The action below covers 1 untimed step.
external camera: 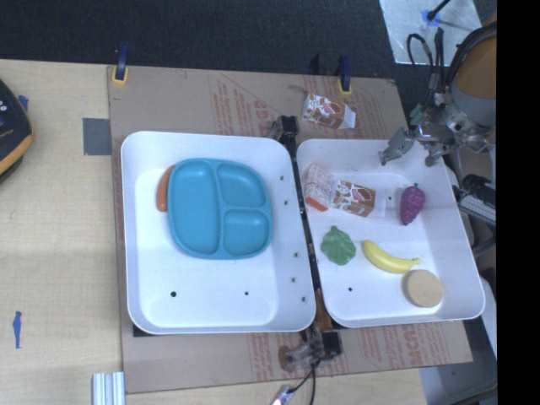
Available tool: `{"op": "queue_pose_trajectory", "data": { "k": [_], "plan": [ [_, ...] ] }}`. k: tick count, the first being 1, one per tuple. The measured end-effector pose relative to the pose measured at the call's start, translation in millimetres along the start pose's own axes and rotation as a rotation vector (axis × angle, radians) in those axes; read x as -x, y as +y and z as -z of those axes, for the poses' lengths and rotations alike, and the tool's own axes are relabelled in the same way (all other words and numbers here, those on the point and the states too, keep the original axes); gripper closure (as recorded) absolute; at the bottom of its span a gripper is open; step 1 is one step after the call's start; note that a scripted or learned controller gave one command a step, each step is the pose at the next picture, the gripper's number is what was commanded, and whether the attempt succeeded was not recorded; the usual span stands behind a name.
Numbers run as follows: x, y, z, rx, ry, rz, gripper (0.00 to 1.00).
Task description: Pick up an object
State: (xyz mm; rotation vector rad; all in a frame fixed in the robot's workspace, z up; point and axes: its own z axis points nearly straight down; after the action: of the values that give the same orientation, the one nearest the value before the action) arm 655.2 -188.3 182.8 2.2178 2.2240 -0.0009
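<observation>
While I hang over the far right corner of the right bin, the scene runs like this from the left. A black and yellow device (12,135) sits at the left edge of the worktop (59,260), and a grey tape patch (97,136) lies just left of the left bin (211,306). Inside that bin a blue divided plate (221,207) rests tilted toward the left wall, and an orange object (161,191) peeks out from under its left edge; I cannot tell what it is. A snack packet (327,111) lies on the brown cardboard (211,99) beyond both bins, outside either one.

In the right bin (439,315), a printed packet (338,192) lies flat near the left wall, with a green leafy toy vegetable (337,246) just below it. A yellow banana (390,257) lies beside that, nearly touching a round tan disc (423,288) at the near right. A purple bunch of grapes (411,203) stands apart, between the packet and the right wall, and is the item nearest to me.

My end effector (417,144) is above the bin's far end, its fingers spread and pinching nothing. Nothing lies between it and the grapes.
</observation>
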Motion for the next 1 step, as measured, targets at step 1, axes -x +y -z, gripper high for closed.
{"op": "queue_pose_trajectory", "data": {
  "k": [1],
  "plan": [
    [1.5, -14.4, -91.7, -0.005, 0.001, 0.002, 0.00]
  ]
}}
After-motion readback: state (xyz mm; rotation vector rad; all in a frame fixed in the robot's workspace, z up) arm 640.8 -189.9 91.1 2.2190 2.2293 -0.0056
